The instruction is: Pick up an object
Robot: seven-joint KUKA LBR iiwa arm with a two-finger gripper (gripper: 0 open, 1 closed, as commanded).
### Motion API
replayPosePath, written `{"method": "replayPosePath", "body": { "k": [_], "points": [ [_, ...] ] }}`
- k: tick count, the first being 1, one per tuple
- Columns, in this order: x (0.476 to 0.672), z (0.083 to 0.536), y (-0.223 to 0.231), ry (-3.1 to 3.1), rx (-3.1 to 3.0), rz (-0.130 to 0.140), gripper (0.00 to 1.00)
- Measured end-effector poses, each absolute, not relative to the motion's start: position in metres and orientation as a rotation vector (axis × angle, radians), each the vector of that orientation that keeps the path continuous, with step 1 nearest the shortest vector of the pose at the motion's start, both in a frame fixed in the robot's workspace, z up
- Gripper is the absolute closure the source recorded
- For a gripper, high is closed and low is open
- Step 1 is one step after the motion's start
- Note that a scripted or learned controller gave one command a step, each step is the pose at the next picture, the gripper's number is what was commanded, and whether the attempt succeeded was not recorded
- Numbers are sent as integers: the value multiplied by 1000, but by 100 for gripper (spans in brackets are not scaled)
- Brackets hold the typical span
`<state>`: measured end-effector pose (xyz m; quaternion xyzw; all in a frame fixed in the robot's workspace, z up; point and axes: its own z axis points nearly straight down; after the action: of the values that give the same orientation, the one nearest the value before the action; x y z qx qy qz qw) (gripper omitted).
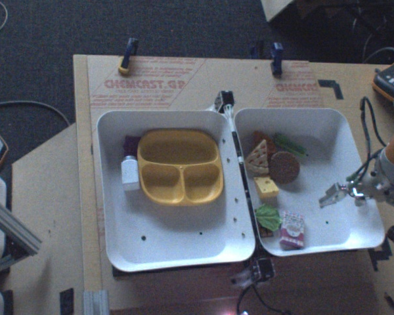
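The right bin [328,126] holds several toy foods. A pizza slice [257,156] and a brown round patty [285,167] lie near its middle, with a green piece [289,144] behind them. A yellow cheese block [267,188], a green leaf [268,215] and a pink carton [292,230] sit toward the front. My gripper [333,195] reaches in from the right over bare bin floor, to the right of the patty and apart from every item. Nothing shows in its grasp.
The left bin [111,195] carries a yellow divided tray [180,167], a white bottle [130,173] and a dark purple item [131,143] beside it. Clamps [127,56] [276,58] stand at the bench's back edge. Cables [368,120] hang near the arm.
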<state>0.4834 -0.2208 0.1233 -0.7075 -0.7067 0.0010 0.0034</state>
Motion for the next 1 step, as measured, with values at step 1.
{"method": "replayPosePath", "body": {
  "k": [1],
  "points": [
    [484,83,-217,-2217,-2211,-5,0]
  ]
}}
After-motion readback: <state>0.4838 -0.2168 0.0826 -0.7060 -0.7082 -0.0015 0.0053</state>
